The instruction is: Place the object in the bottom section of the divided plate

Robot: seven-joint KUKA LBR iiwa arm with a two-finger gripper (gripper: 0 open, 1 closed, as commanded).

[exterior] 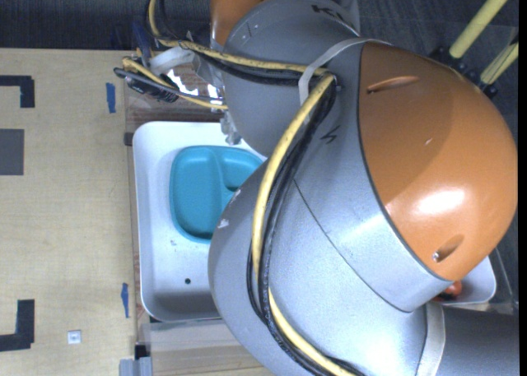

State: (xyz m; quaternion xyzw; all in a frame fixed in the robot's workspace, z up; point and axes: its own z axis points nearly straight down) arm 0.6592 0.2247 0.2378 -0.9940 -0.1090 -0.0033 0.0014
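Pale wood bench [66, 226] fills the 9 o'clock side, flat and matte, with dark carpet running along 12 o'clock. Three black corner marks and one dark grey square are on the wood, plus two short strips of blue tape [111, 96] near the bin's edge.

One white bin [152, 226] sits around 8 o'clock, shallow, glossy, with rounded corners, and there is a tiny dark speck on its floor. Inside it lies one teal divided plate [202, 189], smooth plastic, with a raised ridge splitting it into sections. Its 3 o'clock side is covered by the arm.

And that arm [346, 226] is huge, taking the view from centre to 3 o'clock: speckled grey metal, with two rounded orange shells, one at 12 o'clock and one at 3. One yellow cable [272, 177] and black ones beside it curve down its body.

Whether the gripper is open, closed or holding anything, I cannot tell.

As for the object, one small orange bit [452, 289] peeks out at 4 o'clock, against a white rim, under the arm. Its shape cannot be made out.

Two yellow bars slant at 1 o'clock.
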